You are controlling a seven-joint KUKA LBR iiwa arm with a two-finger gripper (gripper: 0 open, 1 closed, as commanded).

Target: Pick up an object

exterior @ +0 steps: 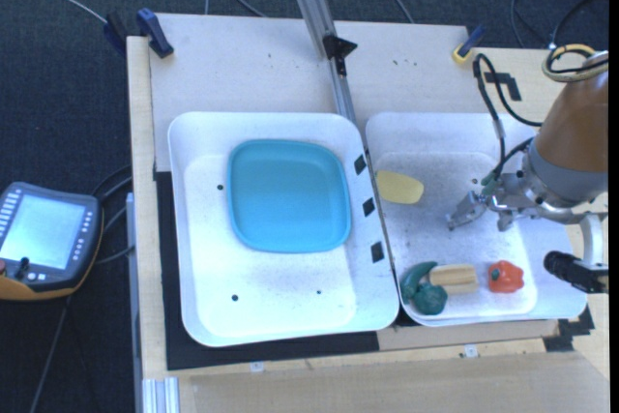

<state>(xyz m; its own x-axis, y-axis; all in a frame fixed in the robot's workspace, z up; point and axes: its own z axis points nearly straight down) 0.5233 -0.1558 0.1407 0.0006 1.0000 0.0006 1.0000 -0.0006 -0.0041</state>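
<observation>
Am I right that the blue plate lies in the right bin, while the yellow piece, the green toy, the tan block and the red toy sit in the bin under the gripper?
Not quite. The camera view shows the blue plate in the left bin. The yellow piece, green toy, tan block and red toy do sit in the right bin, under the gripper.

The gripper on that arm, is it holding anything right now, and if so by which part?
Nothing is held. The gripper hangs over bare floor of the right bin, apart from the yellow piece, and nothing shows between its fingers.
</observation>
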